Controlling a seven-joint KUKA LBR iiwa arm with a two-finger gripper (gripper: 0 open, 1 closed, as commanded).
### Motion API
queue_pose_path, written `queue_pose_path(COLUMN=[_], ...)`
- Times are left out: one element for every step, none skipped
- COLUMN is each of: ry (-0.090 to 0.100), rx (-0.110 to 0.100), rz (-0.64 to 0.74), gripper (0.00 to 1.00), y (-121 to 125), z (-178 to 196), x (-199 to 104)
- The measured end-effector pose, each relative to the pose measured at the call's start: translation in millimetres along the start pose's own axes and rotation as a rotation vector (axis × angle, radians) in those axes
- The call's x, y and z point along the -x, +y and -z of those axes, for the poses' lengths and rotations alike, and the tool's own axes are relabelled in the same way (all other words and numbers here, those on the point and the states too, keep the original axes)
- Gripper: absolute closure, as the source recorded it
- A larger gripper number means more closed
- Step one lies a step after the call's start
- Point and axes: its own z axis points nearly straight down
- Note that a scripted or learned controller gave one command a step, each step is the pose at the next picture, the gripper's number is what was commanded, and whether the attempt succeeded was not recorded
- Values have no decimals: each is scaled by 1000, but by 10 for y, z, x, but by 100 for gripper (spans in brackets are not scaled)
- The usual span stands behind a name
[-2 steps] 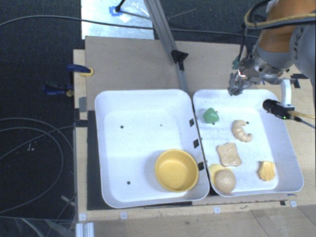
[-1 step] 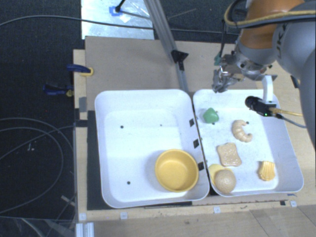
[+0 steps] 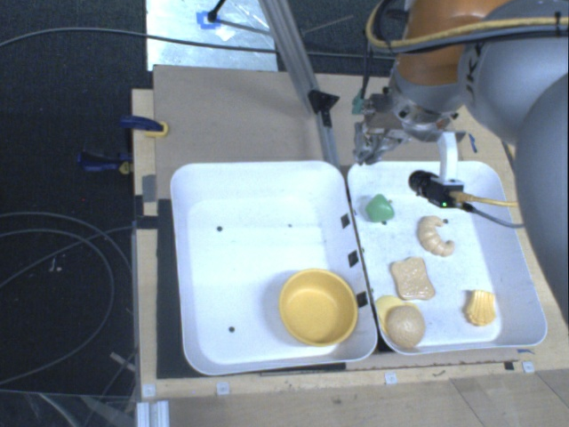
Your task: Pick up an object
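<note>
Green pepper (image 3: 380,208): lying in the right bin (image 3: 516,265), near that bin's far left corner, untouched. Gripper (image 3: 366,152) is hovering just beyond the pepper, over the bin's far rim; whether its fingers are apart or together cannot be told. Croissant (image 3: 435,236) is resting to the right of the pepper. Toast slice (image 3: 413,278) is lying nearer the camera than the pepper. Round bun (image 3: 404,325) and yellow shell (image 3: 480,307) are sitting nearer still. Yellow bowl (image 3: 318,306) is occupying the left bin (image 3: 231,238), well apart from the pepper.
</note>
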Motion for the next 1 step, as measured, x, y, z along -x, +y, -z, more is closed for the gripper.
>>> queue_pose_path(ry=[0], rx=[-1], rz=[-1], gripper=[100], y=[-30], z=[-5], x=[-452])
